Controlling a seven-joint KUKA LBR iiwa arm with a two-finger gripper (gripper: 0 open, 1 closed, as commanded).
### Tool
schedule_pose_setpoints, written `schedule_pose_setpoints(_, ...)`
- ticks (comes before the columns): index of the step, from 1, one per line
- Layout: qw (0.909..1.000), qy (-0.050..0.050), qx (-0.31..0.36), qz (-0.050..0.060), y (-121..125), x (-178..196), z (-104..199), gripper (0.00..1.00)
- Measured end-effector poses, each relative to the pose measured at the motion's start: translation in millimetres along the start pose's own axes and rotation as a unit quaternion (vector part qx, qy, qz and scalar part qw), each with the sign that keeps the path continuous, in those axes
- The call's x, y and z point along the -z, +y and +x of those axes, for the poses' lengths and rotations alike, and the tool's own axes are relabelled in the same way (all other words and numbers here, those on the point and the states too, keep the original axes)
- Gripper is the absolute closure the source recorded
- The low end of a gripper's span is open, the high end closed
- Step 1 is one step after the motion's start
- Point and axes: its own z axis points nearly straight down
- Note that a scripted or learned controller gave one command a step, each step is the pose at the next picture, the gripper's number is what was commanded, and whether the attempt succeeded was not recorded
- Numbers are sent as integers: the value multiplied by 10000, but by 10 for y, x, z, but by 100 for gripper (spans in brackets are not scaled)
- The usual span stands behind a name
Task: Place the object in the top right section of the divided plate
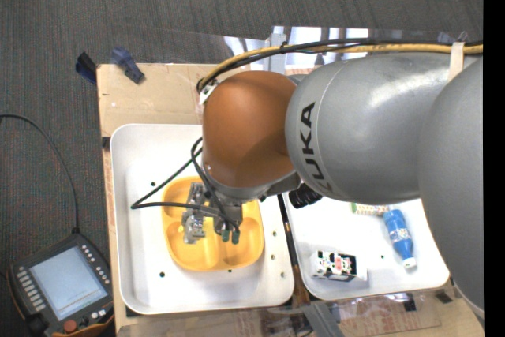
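Overhead, the grey arm [379, 130] is seen reaching left, its gripper [211, 226] lowered over the yellow divided plate [248, 249] in the left bin [134, 170]. No held object can be made out.

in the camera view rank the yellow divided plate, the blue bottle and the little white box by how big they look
1. yellow divided plate, partly hidden by the arm
2. and 3. blue bottle and white box look alike, so no ranking between them.

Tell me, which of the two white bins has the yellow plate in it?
The left shallow white bin holds the yellow divided plate, right under the gripper. The right white bin holds a blue bottle and a small white box instead.
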Motion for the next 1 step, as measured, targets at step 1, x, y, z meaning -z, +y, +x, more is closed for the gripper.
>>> schedule_pose_setpoints(1,9961,-23,877,-12,-468,1177,-95,100)
